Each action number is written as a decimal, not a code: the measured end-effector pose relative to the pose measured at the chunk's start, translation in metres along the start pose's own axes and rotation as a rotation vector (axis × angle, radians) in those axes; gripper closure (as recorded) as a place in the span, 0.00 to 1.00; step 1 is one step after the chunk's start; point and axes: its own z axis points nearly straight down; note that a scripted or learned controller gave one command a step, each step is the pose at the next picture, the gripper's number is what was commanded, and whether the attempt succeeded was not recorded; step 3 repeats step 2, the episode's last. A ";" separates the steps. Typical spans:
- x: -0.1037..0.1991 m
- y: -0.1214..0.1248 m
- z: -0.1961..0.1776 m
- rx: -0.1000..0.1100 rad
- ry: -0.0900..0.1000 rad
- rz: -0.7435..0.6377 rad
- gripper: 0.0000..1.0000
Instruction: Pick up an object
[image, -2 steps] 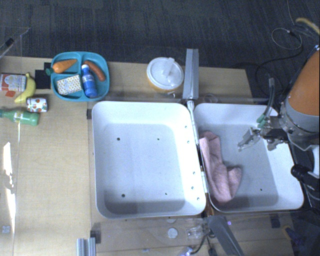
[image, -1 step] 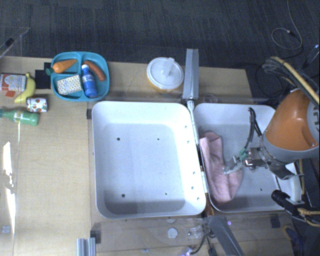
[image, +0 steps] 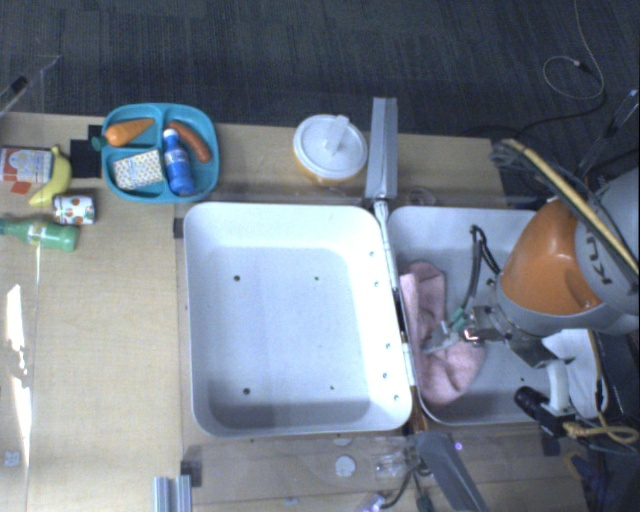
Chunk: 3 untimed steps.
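A crumpled pink cloth (image: 428, 300) lies in the right white bin (image: 450, 232), pressed against its left wall. The gripper (image: 453, 333) sits low over the cloth's lower half, at or just above the fabric. The view is too small and cluttered there to show how it stands. Behind it, the arm's orange band (image: 545, 268) covers the middle and right of the bin.
The left white bin (image: 290, 310) lies beside the right one, past the shared rim. On the bench at the back are a blue divided plate of toy food (image: 160, 152), a white lidded cup (image: 330, 148), and a banana, can and green bottle (image: 40, 234). Cables run along the right.
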 end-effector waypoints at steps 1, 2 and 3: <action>0.001 0.004 -0.012 -0.010 -0.002 -0.002 1.00; 0.016 0.062 -0.092 0.013 0.004 -0.175 1.00; 0.016 0.062 -0.092 0.013 0.004 -0.175 1.00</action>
